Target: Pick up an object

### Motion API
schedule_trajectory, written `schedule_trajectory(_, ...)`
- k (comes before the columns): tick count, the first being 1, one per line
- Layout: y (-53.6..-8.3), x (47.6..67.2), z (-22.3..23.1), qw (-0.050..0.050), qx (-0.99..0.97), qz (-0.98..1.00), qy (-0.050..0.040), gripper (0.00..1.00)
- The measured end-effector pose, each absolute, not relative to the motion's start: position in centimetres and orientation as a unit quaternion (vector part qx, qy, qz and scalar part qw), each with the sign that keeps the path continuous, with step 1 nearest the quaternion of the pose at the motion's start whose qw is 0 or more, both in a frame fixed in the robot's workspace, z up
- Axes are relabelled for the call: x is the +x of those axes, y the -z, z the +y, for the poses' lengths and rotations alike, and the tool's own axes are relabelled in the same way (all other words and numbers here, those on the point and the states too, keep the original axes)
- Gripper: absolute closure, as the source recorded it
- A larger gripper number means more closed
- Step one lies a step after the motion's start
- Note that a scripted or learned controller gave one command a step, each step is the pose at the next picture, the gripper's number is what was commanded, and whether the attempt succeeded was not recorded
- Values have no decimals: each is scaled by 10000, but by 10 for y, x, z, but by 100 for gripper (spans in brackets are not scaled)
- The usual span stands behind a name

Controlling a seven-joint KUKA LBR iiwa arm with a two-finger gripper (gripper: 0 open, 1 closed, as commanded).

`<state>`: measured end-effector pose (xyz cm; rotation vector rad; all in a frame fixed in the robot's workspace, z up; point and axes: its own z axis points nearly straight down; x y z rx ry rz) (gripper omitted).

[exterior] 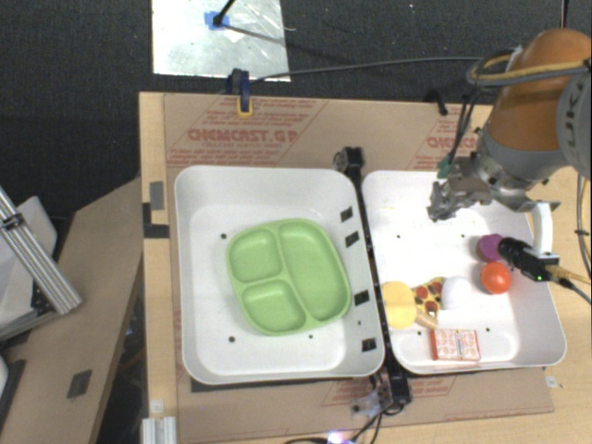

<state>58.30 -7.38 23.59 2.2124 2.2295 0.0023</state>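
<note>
My gripper (442, 205) hangs over the back part of the right bin (407, 192), above bare white floor. Nothing shows beneath or inside it. In that bin's front half lie a purple object (487, 245) and an orange ball (497, 279) at the right. A white object (456, 291), a small pizza-patterned piece (427, 292) and a yellow round toy (399, 304) sit near the middle. A red patterned box (454, 344) lies at the front edge. All of these lie in front of and below the gripper in the view, apart from it.
The left bin (199, 248) holds a green three-compartment plate (288, 275). A black divider (365, 248) runs between the bins. The bins rest on a cardboard sheet (277, 132). A metal frame (32, 257) stands at the far left.
</note>
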Motion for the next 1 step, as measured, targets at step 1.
schedule_trajectory(1, -224, 587, -18, 1, 7041, 7101, -8, 100)
